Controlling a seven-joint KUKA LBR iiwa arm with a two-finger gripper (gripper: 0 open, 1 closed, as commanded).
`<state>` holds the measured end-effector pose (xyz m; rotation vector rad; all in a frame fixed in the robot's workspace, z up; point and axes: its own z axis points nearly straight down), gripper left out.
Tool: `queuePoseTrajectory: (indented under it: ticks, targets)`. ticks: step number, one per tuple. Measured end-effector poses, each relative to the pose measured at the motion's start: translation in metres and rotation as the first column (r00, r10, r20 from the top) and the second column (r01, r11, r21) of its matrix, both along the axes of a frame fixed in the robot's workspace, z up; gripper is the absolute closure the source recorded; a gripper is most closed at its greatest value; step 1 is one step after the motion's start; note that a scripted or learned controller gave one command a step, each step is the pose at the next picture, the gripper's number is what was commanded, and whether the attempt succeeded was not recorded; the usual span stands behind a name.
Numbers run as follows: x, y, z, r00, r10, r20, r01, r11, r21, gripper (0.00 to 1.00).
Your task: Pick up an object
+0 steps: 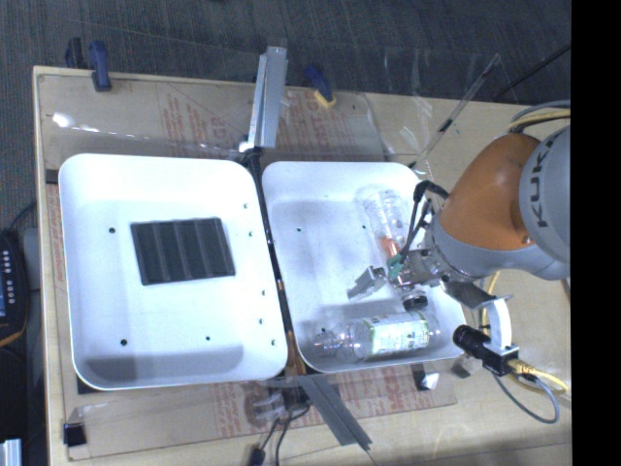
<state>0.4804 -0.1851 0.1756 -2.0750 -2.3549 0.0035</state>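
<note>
In the right bin point(301, 260) lie two clear plastic bottles. One bottle point(380, 212) lies near the bin's far side, with an orange bit at its lower end. The other bottle point(378, 338) rests on its side along the near wall and carries a pale label. My gripper point(371, 282) hangs low over the bin's middle right, between the two bottles and just below the far one's lower end. I see nothing held in it. A dark grey ribbed slab point(182, 250) lies flat in the left bin point(87, 338).
The arm's orange band point(485, 202) and grey wrist overhang the right bin's right wall. A metal bar point(267, 95) stands behind the seam between the bins. Blue clamps point(99, 64) grip the bench's far edge. Cables trail at the near right.
</note>
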Motion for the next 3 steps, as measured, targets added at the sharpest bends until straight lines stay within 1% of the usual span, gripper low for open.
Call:
queuePoseTrajectory:
  ticks: [1,2,3]
  targets:
    - [0.064,-0.024,-0.002,0.992,0.124,0.003,-0.124,0.992,0.000,0.00]
    - [0.093,-0.025,-0.043,0.991,0.134,0.002,-0.134,0.991,-0.001,0.00]
    - [0.093,-0.025,-0.043,0.991,0.133,0.002,-0.133,0.991,-0.001,0.00]
